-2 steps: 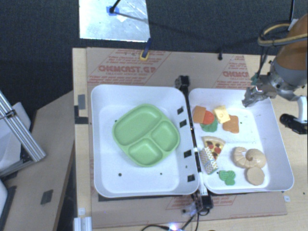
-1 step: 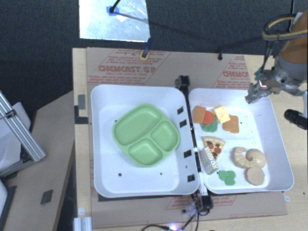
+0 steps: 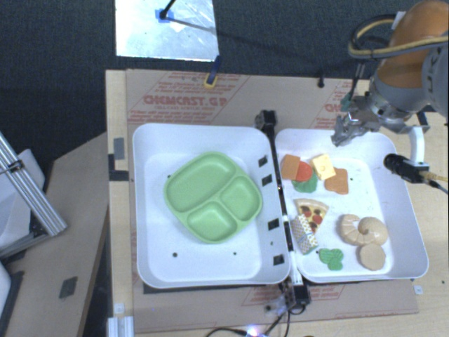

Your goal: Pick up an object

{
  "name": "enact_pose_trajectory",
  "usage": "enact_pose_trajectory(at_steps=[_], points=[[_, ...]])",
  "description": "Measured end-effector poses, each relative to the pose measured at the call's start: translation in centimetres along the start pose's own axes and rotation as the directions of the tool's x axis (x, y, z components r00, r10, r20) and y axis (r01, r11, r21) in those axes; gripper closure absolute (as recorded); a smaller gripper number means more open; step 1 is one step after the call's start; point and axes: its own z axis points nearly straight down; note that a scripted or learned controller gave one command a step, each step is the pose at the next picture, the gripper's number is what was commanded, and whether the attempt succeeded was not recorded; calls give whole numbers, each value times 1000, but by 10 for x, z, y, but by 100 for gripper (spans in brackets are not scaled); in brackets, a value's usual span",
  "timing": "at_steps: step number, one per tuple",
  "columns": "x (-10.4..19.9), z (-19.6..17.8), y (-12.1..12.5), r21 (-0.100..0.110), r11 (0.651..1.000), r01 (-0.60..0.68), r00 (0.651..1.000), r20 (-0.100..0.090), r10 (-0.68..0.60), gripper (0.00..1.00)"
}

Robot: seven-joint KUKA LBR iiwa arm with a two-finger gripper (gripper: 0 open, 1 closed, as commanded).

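Observation:
The right bin (image 3: 405, 209) holds several toy foods. At its back left lies a cluster of an orange piece (image 3: 290, 166), a red piece (image 3: 304, 171), a green piece (image 3: 306, 185), a yellow cheese block (image 3: 323, 166) and an orange toast (image 3: 338, 180). A pizza slice (image 3: 312, 212) and a silvery wrapper (image 3: 304, 234) lie near the divider. A green broccoli (image 3: 331, 258), a tan croissant (image 3: 362, 229) and a round cookie (image 3: 372, 256) sit at the front. My gripper (image 3: 347, 130) hangs over the bin's back edge, above and behind the cheese, with nothing seen in it.
The left bin (image 3: 151, 188) carries a light green divided plate (image 3: 212, 196). A black divider (image 3: 275, 188) runs between the bins. A black fitting (image 3: 403, 167) juts over the right bin's right rim. A shiny sheet (image 3: 168, 20) lies behind the bench.

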Motion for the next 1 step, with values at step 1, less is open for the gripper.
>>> enact_pose_trajectory(at_steps=[1], points=[[52, -11, 4, 1, 1000, -1, 1000, 0, 1, 100]])
